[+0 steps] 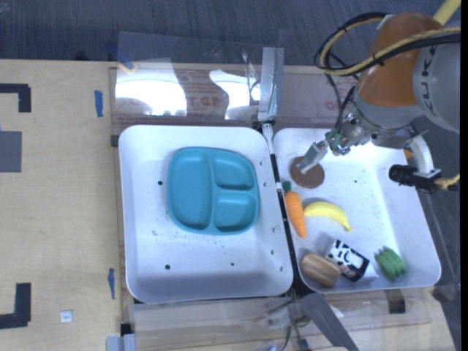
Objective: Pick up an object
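My gripper (314, 155) hangs over the far left corner of the right bin (409, 218), reaching down from the grey and orange arm at the top right. Its tip sits just above, or touching, a brown round disc (308, 175); contact cannot be made out. An orange carrot (295, 214) lies along the bin's left wall, with a yellow banana (327, 213) beside it. Along the near edge are a tan rounded piece (319, 269), a black-and-white item (346, 259) and a green ridged item (390, 262).
The left bin (139, 218) bears a blue divided plate (213, 190). A grey divider post (270, 86) stands at the back between the bins. A black cable fitting (409, 175) juts over the right bin's far right side.
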`<state>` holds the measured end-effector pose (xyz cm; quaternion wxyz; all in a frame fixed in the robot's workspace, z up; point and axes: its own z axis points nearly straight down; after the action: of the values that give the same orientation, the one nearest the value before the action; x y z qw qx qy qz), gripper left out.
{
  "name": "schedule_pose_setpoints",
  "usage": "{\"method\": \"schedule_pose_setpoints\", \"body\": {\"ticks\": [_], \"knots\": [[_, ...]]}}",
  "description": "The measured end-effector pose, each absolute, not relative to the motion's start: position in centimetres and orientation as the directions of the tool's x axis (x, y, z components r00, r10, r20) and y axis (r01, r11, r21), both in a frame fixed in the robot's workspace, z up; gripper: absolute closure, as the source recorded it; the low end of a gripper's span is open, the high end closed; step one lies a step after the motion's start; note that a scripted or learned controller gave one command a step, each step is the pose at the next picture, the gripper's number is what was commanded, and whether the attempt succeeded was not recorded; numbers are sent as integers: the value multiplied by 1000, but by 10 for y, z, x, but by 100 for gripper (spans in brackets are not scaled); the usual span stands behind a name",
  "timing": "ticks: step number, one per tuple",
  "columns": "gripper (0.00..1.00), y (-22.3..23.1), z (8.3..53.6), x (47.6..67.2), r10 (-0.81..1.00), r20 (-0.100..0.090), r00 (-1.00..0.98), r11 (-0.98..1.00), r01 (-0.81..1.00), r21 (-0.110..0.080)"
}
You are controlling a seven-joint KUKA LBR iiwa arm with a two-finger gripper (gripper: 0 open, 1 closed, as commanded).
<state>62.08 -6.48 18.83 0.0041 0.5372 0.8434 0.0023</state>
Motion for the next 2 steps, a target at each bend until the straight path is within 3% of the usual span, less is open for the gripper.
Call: {"method": "schedule_pose_setpoints", "body": {"ticks": [1,2], "knots": [[0,-114,103,623,934,3,-357,357,934,-7],[0,-113,107,626,933,-1,-359,359,933,1]]}}
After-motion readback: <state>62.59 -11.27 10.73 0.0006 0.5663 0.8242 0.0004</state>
